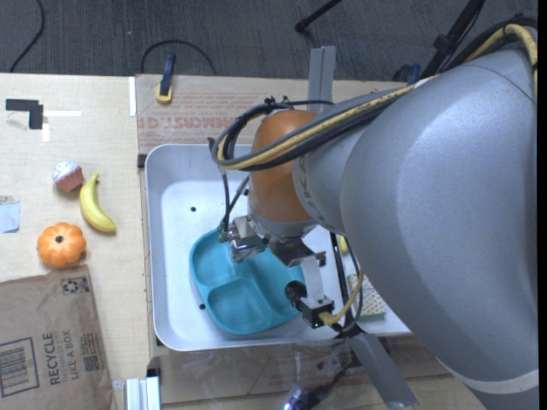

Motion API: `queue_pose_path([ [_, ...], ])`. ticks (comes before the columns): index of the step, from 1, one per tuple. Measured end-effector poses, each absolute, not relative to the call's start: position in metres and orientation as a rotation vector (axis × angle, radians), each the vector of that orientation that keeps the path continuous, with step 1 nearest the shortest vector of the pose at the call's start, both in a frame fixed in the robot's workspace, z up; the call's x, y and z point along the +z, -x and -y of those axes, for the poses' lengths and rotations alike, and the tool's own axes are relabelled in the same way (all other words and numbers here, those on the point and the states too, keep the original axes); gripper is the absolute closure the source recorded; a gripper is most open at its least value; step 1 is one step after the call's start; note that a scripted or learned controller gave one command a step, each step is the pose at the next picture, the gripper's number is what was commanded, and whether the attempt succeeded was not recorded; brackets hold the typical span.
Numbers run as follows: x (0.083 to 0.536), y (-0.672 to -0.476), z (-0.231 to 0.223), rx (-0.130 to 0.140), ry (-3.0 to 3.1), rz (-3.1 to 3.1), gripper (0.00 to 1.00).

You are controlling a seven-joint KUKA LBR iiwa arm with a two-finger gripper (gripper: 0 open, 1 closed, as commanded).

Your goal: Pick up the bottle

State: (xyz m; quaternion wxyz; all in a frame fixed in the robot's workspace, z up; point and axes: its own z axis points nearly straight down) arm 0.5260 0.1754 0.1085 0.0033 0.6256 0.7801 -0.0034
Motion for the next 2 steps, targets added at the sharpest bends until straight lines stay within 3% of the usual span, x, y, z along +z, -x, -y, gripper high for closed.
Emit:
queue_pose_path([
  [2, 0.1211, -0.5251, -0.1724, -0.028, -1.98, -2.44, 1.0],
])
